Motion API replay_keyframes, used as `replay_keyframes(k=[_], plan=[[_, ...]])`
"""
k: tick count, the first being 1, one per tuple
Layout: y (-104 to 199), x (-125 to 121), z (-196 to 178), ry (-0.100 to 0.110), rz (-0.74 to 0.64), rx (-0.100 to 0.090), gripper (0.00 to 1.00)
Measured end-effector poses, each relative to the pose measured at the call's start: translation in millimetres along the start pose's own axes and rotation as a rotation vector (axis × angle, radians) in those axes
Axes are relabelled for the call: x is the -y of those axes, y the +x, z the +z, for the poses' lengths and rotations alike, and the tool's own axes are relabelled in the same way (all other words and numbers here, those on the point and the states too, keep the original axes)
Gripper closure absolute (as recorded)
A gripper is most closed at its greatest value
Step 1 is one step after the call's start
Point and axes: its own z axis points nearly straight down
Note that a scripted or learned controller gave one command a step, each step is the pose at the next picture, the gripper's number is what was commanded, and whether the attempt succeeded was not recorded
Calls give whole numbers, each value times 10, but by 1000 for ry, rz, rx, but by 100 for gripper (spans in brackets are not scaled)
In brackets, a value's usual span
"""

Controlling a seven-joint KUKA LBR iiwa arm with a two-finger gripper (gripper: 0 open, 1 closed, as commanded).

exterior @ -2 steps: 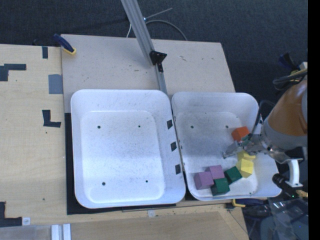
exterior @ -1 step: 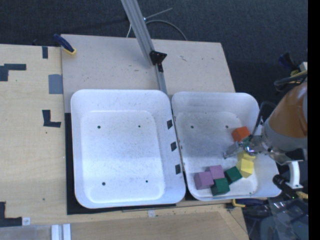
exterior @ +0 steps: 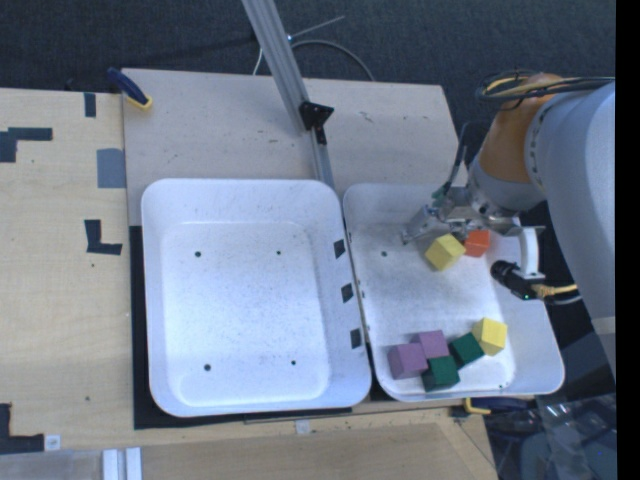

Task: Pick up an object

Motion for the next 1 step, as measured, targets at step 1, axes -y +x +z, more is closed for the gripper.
replay_keyframes(k=[1], plan=[[-86,249,118,26,4,-9,0]])
